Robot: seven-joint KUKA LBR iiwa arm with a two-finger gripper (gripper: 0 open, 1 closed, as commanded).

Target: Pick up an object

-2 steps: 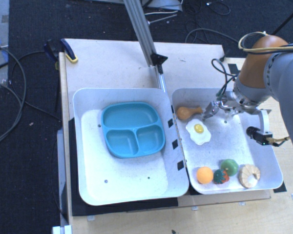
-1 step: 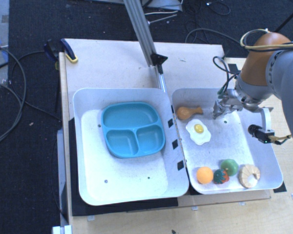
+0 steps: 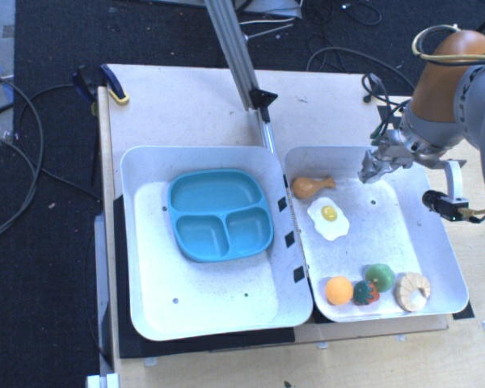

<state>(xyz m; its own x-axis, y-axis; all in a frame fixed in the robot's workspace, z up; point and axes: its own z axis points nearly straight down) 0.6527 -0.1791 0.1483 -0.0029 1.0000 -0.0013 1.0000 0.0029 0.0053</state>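
Fingers (image 3: 370, 174) look closed on nothing, over the right bin; I'd grab the light, stiff drumstick (image 3: 311, 186) mid-body.

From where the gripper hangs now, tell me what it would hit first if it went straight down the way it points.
Most likely bare floor of the right bin. The gripper points down near the bin's far edge, with the chicken drumstick and fried egg off to its side. Depth is hard to judge from this slanted view.

Robot lab: bench (image 3: 186, 95), floor cables (image 3: 20, 136).
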